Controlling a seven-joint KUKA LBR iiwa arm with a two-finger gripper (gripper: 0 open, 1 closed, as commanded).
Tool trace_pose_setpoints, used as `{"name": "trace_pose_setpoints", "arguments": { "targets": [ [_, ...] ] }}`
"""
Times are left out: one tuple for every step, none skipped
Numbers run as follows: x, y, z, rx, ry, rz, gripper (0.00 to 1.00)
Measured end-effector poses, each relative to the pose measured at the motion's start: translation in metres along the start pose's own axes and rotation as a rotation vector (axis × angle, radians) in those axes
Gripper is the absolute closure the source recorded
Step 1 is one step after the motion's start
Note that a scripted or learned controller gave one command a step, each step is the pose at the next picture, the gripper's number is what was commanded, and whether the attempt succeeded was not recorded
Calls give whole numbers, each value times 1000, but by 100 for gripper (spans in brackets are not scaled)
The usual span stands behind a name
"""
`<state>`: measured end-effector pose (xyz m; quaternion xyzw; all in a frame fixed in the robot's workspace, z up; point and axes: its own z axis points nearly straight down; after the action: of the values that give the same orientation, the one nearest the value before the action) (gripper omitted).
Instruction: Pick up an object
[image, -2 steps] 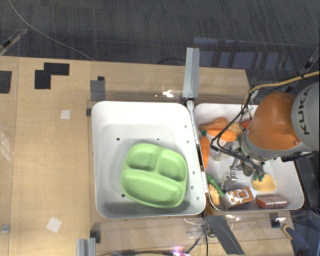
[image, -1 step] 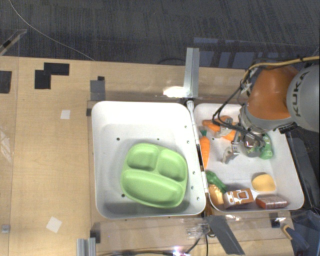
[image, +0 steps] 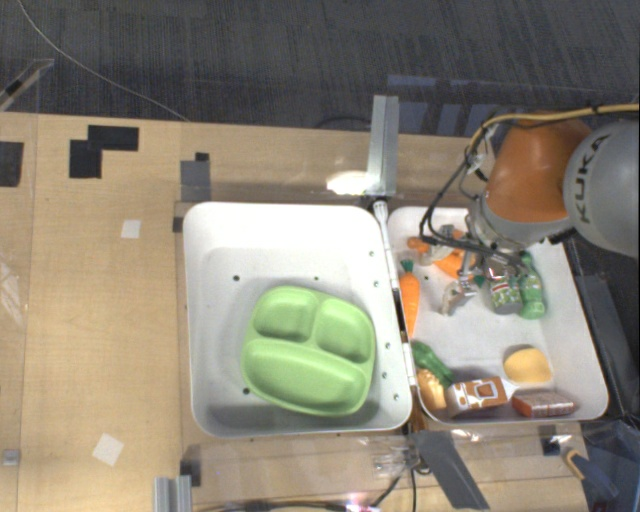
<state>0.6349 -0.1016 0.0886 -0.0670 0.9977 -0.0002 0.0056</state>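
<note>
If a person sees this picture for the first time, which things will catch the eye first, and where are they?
First comes the large light-green plastic divided plate, lying alone in the left white bin. Next is the grey arm with its orange band, reaching from the right over the right white bin, where small toy foods lie, among them an orange toy carrot by the left wall.

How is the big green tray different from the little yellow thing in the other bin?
The green tray is much bigger than the yellow thing. The green tray is split into three sections, while the yellow thing is one smooth rounded lump. The green tray sits alone in the left bin, but the yellow thing shares the right bin with several other items. Both lie flat, away from the gripper.
</note>
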Motion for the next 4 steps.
{"name": "trace_pose_setpoints", "arguments": {
  "targets": [
    [4,20,-1,0,-3,-368,0],
    [-27,-16,-1,1,-3,-734,0],
    [-31,-14,-15,5,-14,-734,100],
    [-29,-64,-55,0,-1,-1088,100]
  ]
}}
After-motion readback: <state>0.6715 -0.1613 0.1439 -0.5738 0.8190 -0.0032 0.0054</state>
